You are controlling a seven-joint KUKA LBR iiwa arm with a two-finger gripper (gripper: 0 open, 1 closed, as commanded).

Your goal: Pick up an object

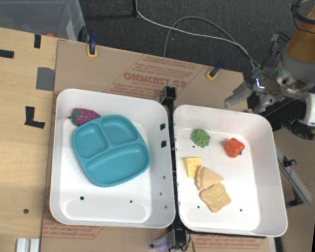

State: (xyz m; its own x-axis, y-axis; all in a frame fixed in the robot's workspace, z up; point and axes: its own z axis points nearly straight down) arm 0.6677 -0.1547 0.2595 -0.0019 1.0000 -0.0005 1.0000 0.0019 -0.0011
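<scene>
The gripper (pixel 253 90) hangs past the far right corner of the right bin (pixel 265 183); whether its jaws stand wide or narrow I cannot tell. The red pepper (pixel 233 147), nearest to it, lies nearer and slightly left, beside the green broccoli (pixel 200 137).

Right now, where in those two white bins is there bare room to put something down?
Left bin: a bare strip along the near edge, below the blue divided plate; grapes crowd its far-left corner. Right bin: open floor along the right wall and near edge. Its middle is crowded: broccoli, tomato, cheese, bread slices.
</scene>
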